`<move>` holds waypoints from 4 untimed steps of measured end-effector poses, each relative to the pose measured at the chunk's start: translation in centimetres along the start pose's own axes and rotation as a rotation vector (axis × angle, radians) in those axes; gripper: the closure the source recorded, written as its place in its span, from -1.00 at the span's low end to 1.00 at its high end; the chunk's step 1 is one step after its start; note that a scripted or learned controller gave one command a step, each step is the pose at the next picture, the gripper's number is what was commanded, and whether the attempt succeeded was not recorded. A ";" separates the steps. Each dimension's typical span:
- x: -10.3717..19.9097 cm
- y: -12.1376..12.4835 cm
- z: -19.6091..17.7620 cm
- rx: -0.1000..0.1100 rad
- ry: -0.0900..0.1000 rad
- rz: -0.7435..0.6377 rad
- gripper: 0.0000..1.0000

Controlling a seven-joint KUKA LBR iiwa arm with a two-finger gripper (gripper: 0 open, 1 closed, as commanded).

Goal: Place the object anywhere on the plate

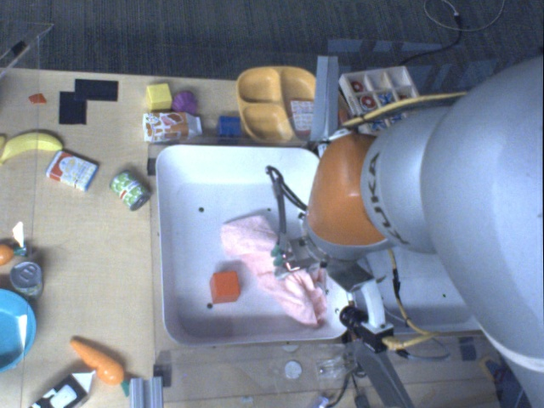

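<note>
Closest to us looms the grey arm (476, 194), hiding whatever lies behind it. Its gripper (287, 262) is down on the pink cloth (251, 240), which lies directly beneath the jaws in the white bin (178, 228); we cannot tell whether they are released or clenched. We judge nothing delivered yet: the blue plate (13, 330), cut off at the edge, sits well apart from the jaws, beyond an orange block (225, 287).

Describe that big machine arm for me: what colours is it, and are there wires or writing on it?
The arm is bulky and rounded, with smooth light-grey shells and a glossy orange band above the wrist. Dark letters from the maker's name run down the grey shell beside that band. A black cable loops by the wrist, and yellow wires trail along the arm. The tool at its tip is small, metallic and dark.
</note>
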State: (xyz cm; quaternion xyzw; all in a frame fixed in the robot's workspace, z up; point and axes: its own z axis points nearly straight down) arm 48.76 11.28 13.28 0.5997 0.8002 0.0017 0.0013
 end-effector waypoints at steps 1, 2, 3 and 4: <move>5.1 2.2 3.9 -0.005 -0.017 -0.339 1.00; 1.6 7.8 3.8 -0.020 -0.007 -0.594 1.00; -1.4 7.2 3.8 -0.024 -0.008 -0.827 1.00; -2.6 8.3 -5.4 -0.010 -0.007 -1.225 1.00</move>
